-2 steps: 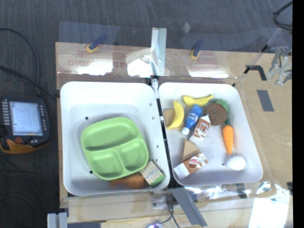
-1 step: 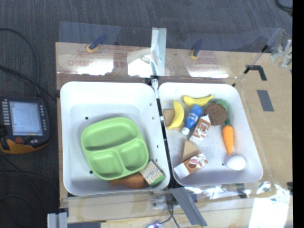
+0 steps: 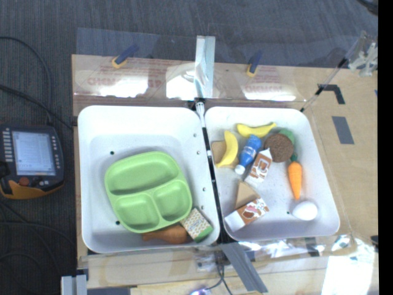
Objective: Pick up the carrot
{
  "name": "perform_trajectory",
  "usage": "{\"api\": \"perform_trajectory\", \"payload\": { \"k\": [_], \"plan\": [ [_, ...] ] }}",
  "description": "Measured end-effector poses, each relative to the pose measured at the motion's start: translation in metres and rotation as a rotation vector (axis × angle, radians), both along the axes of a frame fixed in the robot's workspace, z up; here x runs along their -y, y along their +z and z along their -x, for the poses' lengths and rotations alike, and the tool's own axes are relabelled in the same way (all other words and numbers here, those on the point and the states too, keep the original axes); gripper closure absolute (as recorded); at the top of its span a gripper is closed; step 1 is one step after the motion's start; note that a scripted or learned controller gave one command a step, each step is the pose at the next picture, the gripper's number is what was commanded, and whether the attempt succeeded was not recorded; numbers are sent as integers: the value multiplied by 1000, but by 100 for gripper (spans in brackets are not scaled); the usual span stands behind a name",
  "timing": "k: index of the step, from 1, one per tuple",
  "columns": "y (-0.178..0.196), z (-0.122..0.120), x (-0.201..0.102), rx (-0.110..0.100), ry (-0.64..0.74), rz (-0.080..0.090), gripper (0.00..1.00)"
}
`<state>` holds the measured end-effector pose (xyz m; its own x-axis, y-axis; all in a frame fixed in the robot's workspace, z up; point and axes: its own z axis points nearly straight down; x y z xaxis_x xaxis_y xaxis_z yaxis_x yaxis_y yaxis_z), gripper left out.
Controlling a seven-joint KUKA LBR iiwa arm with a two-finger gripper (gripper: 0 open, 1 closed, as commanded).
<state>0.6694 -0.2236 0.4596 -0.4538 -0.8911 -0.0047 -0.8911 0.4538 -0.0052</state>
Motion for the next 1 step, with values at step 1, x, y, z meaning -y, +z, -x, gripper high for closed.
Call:
{"api": "perform_trajectory", "payload": {
  "k": [1],
  "plan": [
    [1, -1, -2, 1, 192, 1, 100]
  ]
}}
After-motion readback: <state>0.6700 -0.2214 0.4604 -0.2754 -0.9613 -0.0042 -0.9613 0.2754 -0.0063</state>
